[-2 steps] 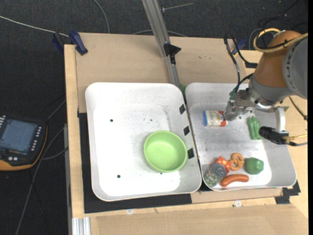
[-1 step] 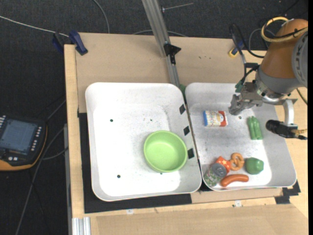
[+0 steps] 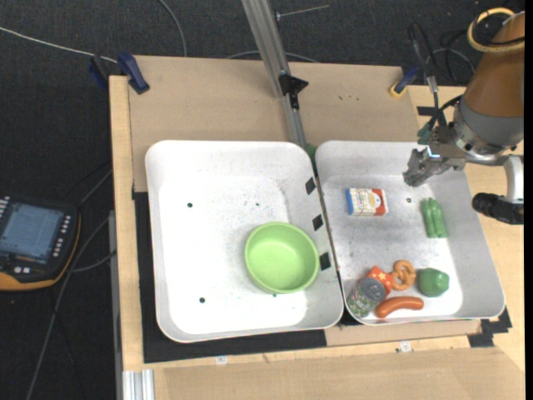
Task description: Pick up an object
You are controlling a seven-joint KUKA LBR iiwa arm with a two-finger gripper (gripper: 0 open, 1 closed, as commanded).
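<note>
Small carton [image 3: 366, 201] — label unreadable

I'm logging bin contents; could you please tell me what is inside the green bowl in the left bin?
The green bowl sits upright in the left bin, and its visible interior shows just plain green surface. The near inner wall is hidden behind the rim.

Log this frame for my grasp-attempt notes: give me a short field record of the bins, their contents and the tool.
left bin: green bowl
right bin: small white and orange carton, green block, green pepper, pretzel, red sausage, round grey item
tool: above the right bin's far part, nothing seen in it
nearest item to tool: green block, apart from it
cluster: near corner of right bin
</note>
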